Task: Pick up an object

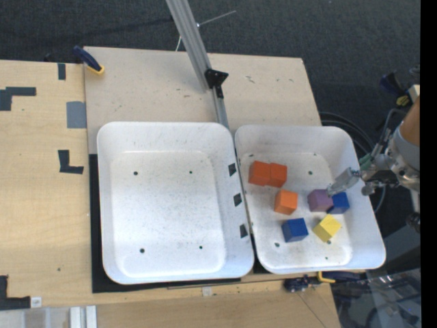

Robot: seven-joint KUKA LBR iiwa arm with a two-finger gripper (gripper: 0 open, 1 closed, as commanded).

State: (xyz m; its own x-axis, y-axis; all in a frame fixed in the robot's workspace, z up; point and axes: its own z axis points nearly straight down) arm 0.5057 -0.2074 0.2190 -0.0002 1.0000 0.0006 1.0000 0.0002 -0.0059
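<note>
claw (pixel 345 180), its state impossible to tell, hovers at the right bin's (pixel 300 132) three o'clock edge; purple block (pixel 319 199) touches blue block (pixel 339 202), risking a slip.

wooden bench (pixel 41 115) (taped), metal pole (pixel 188 29), clamp (pixel 89 58)

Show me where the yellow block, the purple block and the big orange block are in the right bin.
yellow block (pixel 328 227): camera view, on its top face.
purple block (pixel 319 199): camera view, on its top face, left of a blue block.
big orange block (pixel 267 174): camera view, middle of its top face.
</note>
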